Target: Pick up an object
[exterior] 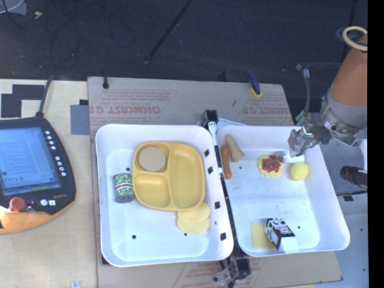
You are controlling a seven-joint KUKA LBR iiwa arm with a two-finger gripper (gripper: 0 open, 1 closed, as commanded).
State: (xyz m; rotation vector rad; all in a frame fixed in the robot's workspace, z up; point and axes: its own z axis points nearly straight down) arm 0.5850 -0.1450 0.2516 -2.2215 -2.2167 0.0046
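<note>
Lemon-yellow, the small round ball (299, 171) lies just below my two-finger gripper (298, 141) in the right white bin (336, 221), close to its far right corner, and I take it for the nearest thing to lift. It looks light and smooth, probably plastic, so I expect it to roll or squirt out unless I close across its middle. Beside it, below and to the left of my gripper, sits a flat yellow disc with red pieces on top (271, 164), thin and harder to get under. My grey arm with its orange band (351, 83) reaches in from the right, wrist bent down over the bin's far edge, the gripper hanging above the floor. Whether it stands wide or narrow I cannot tell.
</note>
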